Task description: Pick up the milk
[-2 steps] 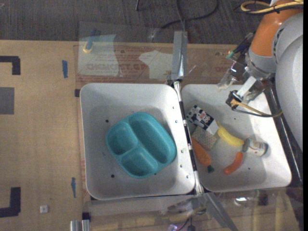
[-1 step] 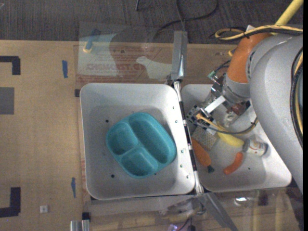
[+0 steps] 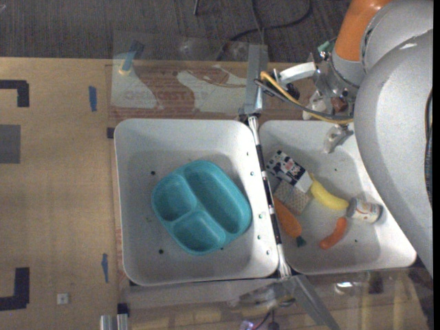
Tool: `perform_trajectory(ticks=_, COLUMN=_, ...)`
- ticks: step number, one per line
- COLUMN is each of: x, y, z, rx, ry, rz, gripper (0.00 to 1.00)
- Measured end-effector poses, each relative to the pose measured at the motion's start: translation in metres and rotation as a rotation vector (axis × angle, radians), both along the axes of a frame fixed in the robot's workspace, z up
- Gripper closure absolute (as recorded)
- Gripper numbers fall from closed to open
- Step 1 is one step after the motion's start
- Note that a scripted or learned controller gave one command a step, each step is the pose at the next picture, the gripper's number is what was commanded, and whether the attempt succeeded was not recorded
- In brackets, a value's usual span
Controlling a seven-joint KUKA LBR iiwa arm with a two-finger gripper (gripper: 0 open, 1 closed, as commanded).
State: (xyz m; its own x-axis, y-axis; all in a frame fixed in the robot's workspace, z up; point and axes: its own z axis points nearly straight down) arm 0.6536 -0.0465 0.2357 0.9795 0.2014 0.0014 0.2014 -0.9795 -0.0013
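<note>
The milk (image 3: 287,168) is a small carton with black and white cow patches. It lies on its side near the left wall of the right bin (image 3: 385,256). My gripper (image 3: 336,138) hangs over the back of the same bin, up and to the right of the carton and well apart from it. The grey arm with its orange band (image 3: 357,26) covers the bin's right side. Nothing shows in the gripper's grasp.
Just in front of the milk lie a tan box (image 3: 292,198), a yellow banana (image 3: 327,198), an orange carrot (image 3: 289,218), a small sausage (image 3: 333,233) and a little bottle (image 3: 365,211). A teal divided plate (image 3: 201,205) sits in the left bin (image 3: 137,150).
</note>
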Motion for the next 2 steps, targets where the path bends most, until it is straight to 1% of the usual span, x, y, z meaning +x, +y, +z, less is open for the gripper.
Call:
perform_trajectory(ticks=1, x=0.000, y=-0.001, z=0.000, rx=0.000, ry=0.001, rz=-0.001, gripper=0.00)
perform_trajectory(ticks=2, x=0.006, y=0.021, z=-0.052, rx=0.001, ry=0.004, rz=0.020, gripper=0.00)
